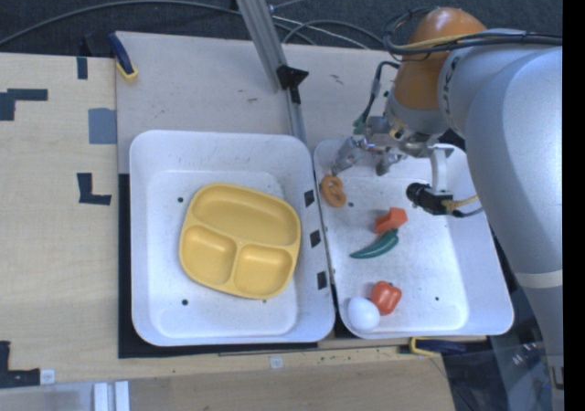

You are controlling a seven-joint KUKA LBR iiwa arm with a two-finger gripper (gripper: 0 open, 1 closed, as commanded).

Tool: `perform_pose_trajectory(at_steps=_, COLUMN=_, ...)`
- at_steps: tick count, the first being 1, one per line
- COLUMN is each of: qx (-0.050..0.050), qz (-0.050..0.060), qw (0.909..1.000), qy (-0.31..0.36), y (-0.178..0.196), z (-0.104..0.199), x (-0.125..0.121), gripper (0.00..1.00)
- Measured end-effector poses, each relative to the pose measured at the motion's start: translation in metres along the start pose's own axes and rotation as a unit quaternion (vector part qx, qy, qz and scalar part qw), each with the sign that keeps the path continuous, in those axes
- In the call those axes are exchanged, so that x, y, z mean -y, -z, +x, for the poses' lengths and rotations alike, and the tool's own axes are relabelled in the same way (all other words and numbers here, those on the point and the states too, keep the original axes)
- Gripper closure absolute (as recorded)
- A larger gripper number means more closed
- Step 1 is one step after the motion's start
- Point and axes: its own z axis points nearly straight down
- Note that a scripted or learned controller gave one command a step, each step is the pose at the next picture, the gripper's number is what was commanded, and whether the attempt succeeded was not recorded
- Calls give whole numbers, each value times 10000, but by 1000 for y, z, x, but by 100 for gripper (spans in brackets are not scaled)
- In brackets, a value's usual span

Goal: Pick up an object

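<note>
Camera view: my gripper hangs over the right bin's far rim; I cannot tell its state. Nearest object, a small orange ring-shaped toy, sits against the wall, so a descent risks clipping the rim.

Arm cut off at right edge, covering right bin far corner. Gripper fingers too small to read. Pole cut at top.
</note>
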Motion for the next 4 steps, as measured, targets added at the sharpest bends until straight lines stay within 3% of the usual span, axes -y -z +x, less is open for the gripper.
perform_pose_trajectory(at_steps=1, qx=3, qz=12, qw=10000, qy=-10, y=-12, z=-2, x=0, gripper=0)
perform_pose_trajectory(at_steps=2, qx=8, qz=13, qw=10000, qy=-5, y=-2, z=-2, x=0, gripper=100)
perform_pose_trajectory(at_steps=3, qx=-1, qz=-67, qw=10000, qy=0, y=41, z=0, x=0, gripper=100)
perform_pose_trajectory(at_steps=4, qx=0, qz=-80, qw=10000, qy=3, y=105, z=1, x=1, gripper=100)
